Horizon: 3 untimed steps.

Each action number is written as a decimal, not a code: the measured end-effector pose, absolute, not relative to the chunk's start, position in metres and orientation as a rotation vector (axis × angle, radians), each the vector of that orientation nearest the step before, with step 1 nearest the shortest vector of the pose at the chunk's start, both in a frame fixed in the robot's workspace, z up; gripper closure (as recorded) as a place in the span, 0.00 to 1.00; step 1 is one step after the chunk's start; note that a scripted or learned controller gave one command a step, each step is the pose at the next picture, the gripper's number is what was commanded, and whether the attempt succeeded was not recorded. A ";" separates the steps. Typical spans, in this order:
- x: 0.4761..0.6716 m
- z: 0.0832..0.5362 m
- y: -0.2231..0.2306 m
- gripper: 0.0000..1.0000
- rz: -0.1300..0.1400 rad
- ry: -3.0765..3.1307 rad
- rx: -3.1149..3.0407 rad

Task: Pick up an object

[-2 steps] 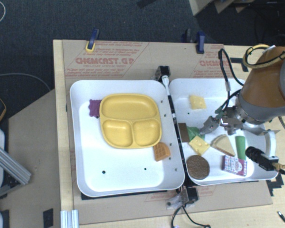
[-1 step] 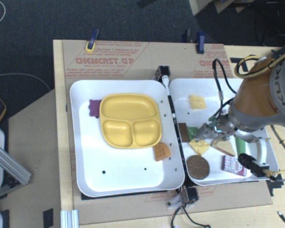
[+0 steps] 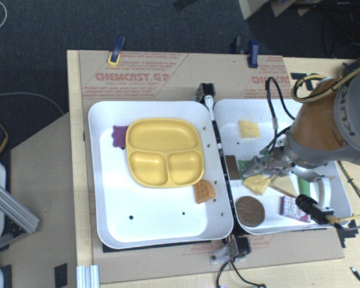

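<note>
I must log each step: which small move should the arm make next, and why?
Probably a short descent: the gripper hangs over the right bin just above the yellow wedge, with the brown disc close by, and nothing visibly held.

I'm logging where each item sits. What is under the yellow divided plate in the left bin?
A purple object sticks out from under the yellow divided plate's left edge, on the left bin floor. How far it reaches beneath is covered. The orange waffle-like piece lies at its lower right corner.

Yellow divided tray (image 3: pixel 165 152) fills the left bin (image 3: pixel 108 221) — tool (image 3: pixel 267 164) low over the right bin (image 3: pixel 228 116).
</note>
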State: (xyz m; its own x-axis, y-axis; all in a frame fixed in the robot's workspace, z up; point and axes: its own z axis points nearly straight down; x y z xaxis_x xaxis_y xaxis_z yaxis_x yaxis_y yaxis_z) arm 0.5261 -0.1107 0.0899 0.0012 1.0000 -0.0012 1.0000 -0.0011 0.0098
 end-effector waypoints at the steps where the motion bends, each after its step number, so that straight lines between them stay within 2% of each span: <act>1: 0.525 0.098 -0.110 1.00 0.009 2.215 2.219; 3: 0.524 0.195 -0.104 1.00 0.005 2.220 2.215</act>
